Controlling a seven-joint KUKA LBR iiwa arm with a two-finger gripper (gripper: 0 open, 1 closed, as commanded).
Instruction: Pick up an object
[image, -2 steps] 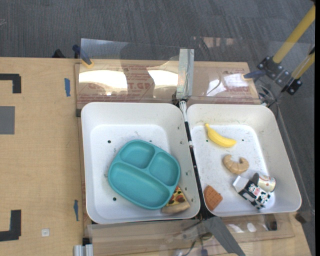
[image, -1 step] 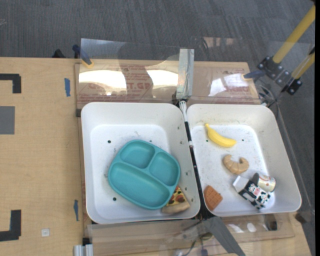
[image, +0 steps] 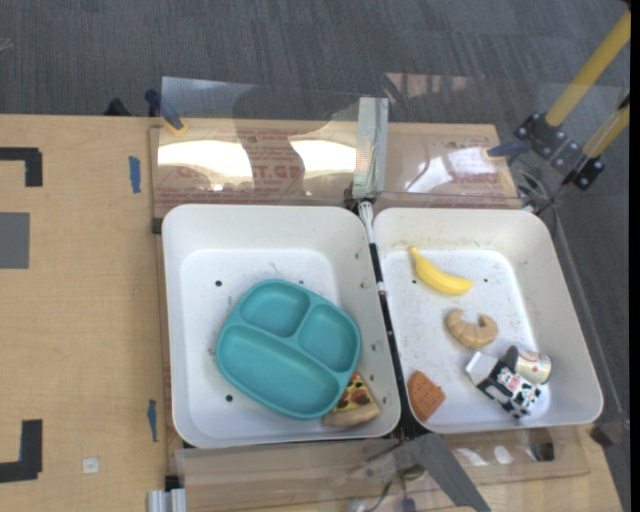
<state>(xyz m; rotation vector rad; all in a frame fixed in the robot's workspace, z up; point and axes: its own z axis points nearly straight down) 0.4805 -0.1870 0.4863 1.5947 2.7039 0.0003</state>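
Note:
The right bin (image: 560, 262) holds a yellow banana (image: 438, 274) near its back left, a tan croissant (image: 471, 328) in the middle, a brown waffle piece (image: 426, 395) at the front left and a black-and-white toy cow (image: 512, 381) at the front right. In the left bin (image: 190, 250) lies a teal divided plate (image: 288, 346), with a pizza slice (image: 354, 402) partly tucked under its front right edge.
Clear plastic panels (image: 300, 140) stand behind both bins. A yellow-and-black stand (image: 572, 110) is at the upper right, off the bench. Cardboard (image: 70, 300) covers the bench to the left of the bins.

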